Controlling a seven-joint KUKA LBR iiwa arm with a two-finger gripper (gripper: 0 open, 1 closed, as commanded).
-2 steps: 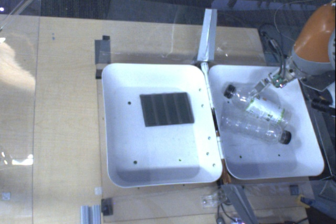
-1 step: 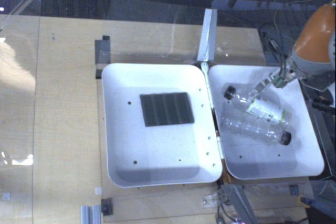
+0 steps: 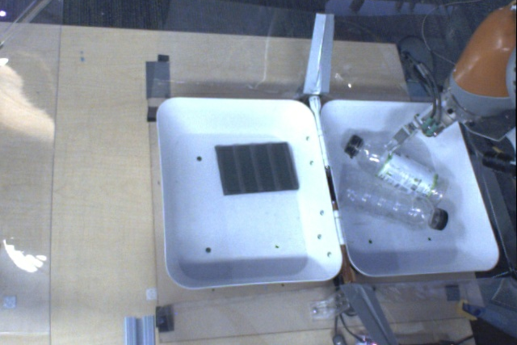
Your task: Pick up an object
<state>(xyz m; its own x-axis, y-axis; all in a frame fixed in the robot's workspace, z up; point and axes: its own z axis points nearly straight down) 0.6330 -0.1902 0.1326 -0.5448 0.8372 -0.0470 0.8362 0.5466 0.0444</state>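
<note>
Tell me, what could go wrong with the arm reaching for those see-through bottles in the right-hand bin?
The two clear bottles lie on their sides, touching or overlapping, so a grab at one may nudge the other or let it roll away. Their transparent plastic barely stands out against the white right bin, so the aim might be off. The gripper comes in at a slant near the upper bottle's dark cap; smooth round plastic could slip out as the fingers close.

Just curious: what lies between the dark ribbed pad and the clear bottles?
In the camera view, between pad and bottles: bare bin floor and the two bins' adjoining rims.
</note>
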